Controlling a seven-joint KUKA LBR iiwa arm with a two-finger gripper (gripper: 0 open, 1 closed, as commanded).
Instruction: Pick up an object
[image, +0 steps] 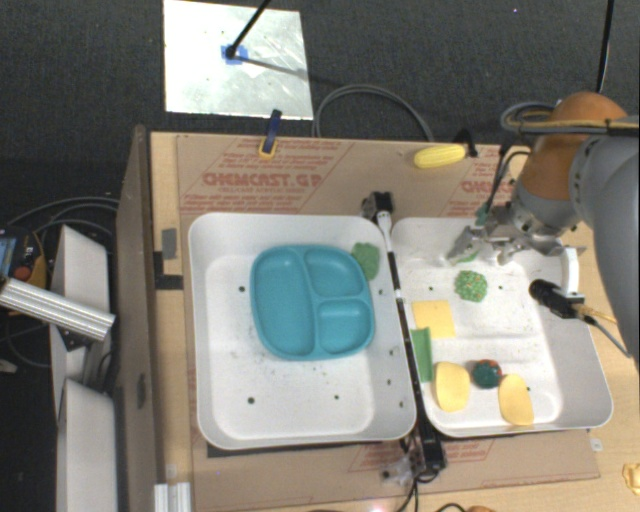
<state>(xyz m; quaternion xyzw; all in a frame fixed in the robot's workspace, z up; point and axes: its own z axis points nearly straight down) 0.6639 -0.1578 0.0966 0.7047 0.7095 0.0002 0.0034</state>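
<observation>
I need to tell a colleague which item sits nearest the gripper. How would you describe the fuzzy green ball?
Look in the right bin, in its upper half below the gripper. The fuzzy green ball lies there alone, above the flat yellow square. It is textured light green, unlike the smooth yellow pieces lower down.

The scene is seen from one fixed camera placed above the bench (300, 170), looking down at a slant. Both white bins are kept inside the frame: the left bin (220, 400) near the middle, the right bin (580, 385) toward the right side. The far edge of the bench is shown at the top, the near edge at the bottom. The arm (600, 170) is seen entering from the right. The whole bench is covered from a moderate distance.
</observation>
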